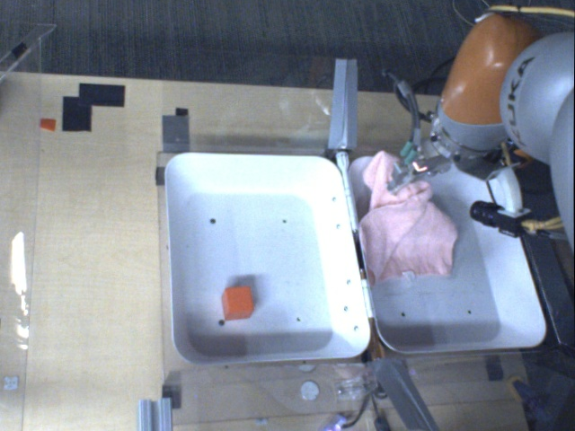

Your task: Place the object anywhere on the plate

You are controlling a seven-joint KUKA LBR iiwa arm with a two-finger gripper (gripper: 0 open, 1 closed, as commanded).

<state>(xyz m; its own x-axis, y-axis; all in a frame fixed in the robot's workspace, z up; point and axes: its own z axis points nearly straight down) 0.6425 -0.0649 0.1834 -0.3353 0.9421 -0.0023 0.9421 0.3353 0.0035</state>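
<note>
- Soft pink crumpled cloth lying in the right-hand shallow white plastic bin, bunched against that bin's left wall, upper corner pulled up toward the gripper.
- Rest of cloth spread flat on the bin floor, toward the bin's middle; lower third of the bin floor bare.
- Two-finger gripper at the cloth's upper corner, touching or just above the raised fold; fingers too small and cluttered to read, so open or closed: cannot tell. Hold on the cloth not confirmed.
- Grey arm with orange band just right of and above the cloth, coming in over the bin's far right corner.
- Short black cylindrical part jutting out at the right of the cloth, over the bin's right side.
- Left-hand shallow white plastic bin left of the cloth, across the shared divider rails.
- Small orange block on that left bin's floor, well apart from the cloth, toward the near left corner.
- Wooden bench top further left of the cloth; black markers at its far corner.
</note>
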